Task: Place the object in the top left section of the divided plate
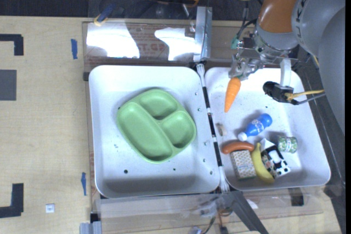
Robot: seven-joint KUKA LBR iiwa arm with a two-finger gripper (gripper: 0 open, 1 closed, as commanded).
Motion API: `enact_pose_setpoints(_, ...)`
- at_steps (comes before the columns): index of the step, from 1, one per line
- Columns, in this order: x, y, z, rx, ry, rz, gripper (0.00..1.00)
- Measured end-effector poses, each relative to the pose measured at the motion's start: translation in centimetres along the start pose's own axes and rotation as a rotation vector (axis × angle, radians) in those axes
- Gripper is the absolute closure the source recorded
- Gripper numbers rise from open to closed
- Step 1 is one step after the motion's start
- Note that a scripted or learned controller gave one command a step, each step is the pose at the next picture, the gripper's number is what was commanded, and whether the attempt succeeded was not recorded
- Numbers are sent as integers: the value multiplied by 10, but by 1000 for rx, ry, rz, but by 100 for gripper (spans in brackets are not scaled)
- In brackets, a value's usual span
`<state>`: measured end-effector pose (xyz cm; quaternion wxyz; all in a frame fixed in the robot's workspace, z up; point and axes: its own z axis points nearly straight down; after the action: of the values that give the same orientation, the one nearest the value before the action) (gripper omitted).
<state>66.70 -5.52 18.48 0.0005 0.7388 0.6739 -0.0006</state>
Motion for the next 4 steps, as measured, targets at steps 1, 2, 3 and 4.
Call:
enact_pose_setpoints(1, -60, 6, -220, -3, 0, 6, 100)
enact_pose_setpoints(2, -150, 14, -250, -4, -1, 316, 100)
enact_pose_setpoints(3, -159, -31, -150, 5, 1, 593, 100)
enact_pose_setpoints(4, -158, -30, -160, 3, -1, 590, 100)
